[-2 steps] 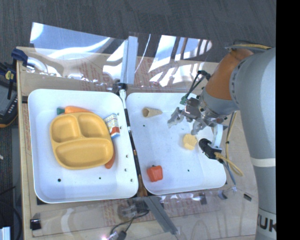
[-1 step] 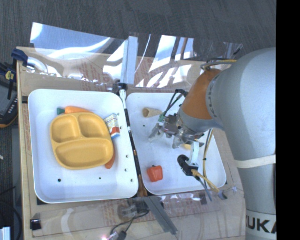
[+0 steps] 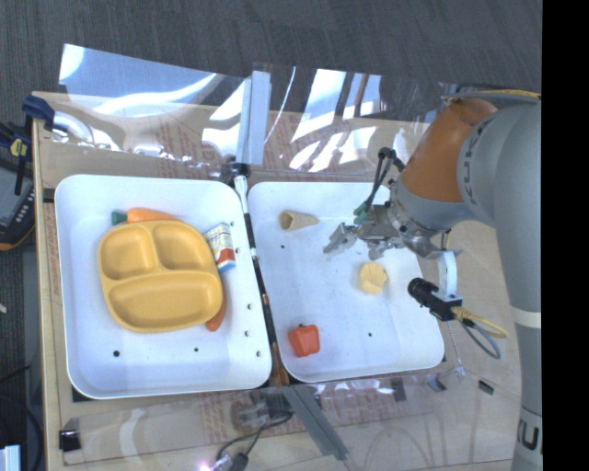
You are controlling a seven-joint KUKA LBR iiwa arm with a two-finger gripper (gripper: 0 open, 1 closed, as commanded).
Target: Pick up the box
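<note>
Where the box lies: the box [image 3: 221, 246] sits in the left bin [image 3: 75, 366], tipped against the right rim of the yellow divided tray [image 3: 161, 276] and close to the wall between the bins.
Why it is awkward: wedged between tray and wall, it probably leaves little room on either side for a grasp.
Pincer: the pincer [image 3: 342, 237] hangs over the right bin [image 3: 391, 342], well apart from the box; whether it is apart or together I cannot tell, and nothing is seen in it.
Arm: the grey arm [image 3: 483, 156] reaches in from the right, so it likely has to cross the divider.
Neighbours: a cone [image 3: 297, 220], a pale lump [image 3: 372, 277] and a red pepper [image 3: 305, 339] lie loose under and near it.
Surface: both bins are smooth white plastic on a wooden worktop [image 3: 43, 304].
Room: clear glossy panels [image 3: 138, 87] stand behind, and dark carpet [image 3: 276, 28] lies beyond.
</note>
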